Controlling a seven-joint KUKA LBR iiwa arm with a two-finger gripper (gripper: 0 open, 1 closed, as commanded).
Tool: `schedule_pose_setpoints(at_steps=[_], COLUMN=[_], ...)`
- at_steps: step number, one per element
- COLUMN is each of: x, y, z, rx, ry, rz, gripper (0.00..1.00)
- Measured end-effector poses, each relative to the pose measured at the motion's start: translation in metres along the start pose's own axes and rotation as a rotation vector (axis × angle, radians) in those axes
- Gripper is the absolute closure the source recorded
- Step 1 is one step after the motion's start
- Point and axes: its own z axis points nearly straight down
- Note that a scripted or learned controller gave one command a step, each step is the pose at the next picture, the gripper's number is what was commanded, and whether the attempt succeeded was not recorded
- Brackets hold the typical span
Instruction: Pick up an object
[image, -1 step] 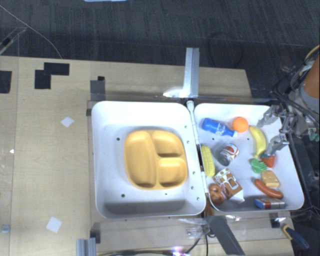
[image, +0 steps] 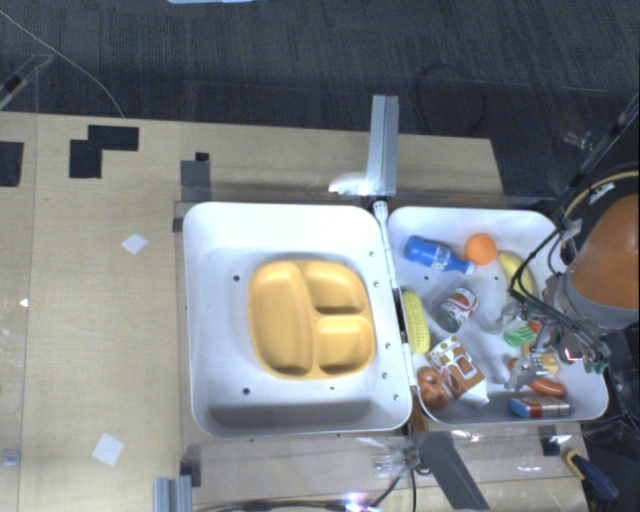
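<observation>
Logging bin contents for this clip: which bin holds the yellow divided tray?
The left bin. The yellow divided tray lies in its middle, while the right bin holds small items such as the blue bottle and orange ball.

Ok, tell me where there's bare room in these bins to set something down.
Most room is in the left bin: white floor rings the yellow tray, widest in front of it and to its left. The right bin is crowded: blue bottle, orange ball, can, corn and the hand. One small gap lies between can and hand.
</observation>
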Motion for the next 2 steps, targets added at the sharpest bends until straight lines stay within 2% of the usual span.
schedule_pose_setpoints(at_steps=[1, 2], x=[-0.036, -0.115], y=[0.028, 0.014], z=[0.003, 0.011], rx=[0.000, 0.000], ry=[-0.008, -0.010], rz=[0.374, 0.498], gripper=[0.00, 0.00])
